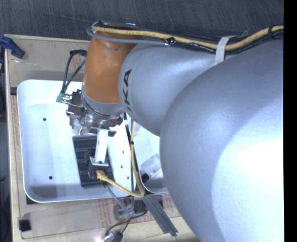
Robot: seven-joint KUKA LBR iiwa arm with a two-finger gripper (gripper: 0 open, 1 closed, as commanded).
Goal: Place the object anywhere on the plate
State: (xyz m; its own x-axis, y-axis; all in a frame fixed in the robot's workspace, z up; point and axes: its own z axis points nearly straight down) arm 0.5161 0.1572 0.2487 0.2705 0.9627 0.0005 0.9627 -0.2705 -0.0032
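Gripper (81, 122) closure cannot be told from above, the wrist (100, 112) hiding it, as it is hanging over the middle of the left bin (37, 145). Outward, the orange band (103, 69) and grey arm (214, 150) are spreading toward three o'clock, covering most of the right bin (156, 184), whose corner is showing at five o'clock; where the object is lying cannot be told.

The left bin (37, 135) lies open along its left half, with bare white floor from the far wall to the near one and free room to come down. Its right half is blocked by the gripper (81, 119) and the wrist above it. The arm (214, 135) overhangs the right bin (156, 184) — just a sliver of its rim shows.
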